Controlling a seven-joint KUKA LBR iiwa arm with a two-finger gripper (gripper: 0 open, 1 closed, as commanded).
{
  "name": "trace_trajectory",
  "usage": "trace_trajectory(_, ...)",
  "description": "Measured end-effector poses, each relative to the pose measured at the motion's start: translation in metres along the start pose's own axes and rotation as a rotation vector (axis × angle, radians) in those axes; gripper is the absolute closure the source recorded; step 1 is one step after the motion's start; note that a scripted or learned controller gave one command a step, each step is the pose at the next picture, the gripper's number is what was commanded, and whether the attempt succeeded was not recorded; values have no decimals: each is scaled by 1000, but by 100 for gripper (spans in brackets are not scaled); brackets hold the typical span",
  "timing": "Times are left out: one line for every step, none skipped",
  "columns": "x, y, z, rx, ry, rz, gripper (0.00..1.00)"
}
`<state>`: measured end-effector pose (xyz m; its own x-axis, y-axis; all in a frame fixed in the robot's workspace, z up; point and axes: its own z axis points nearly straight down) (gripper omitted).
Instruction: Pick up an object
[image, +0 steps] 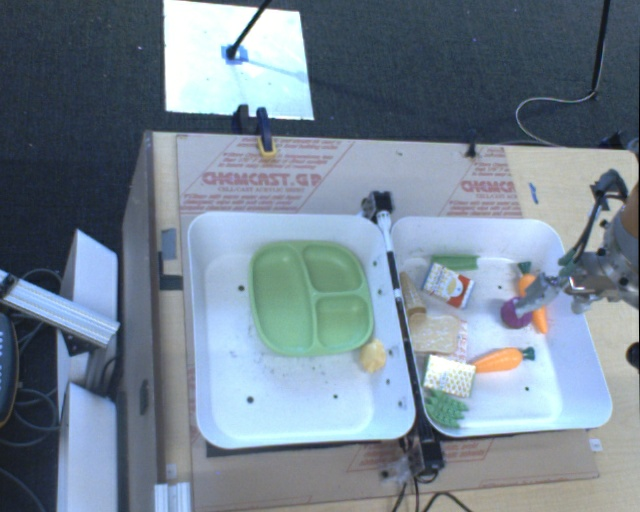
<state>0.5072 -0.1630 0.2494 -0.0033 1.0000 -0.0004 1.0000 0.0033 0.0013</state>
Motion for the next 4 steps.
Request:
trace_trajectory(20, 19, 152, -10, -3, 4, 0)
trace_trajectory(76, 91, 165, -1, 1, 0, 0)
trace_trajectory(75, 92, 154, -2, 0, -1, 100)
trace_trajectory(75, 92, 154, -2, 0, -1, 0)
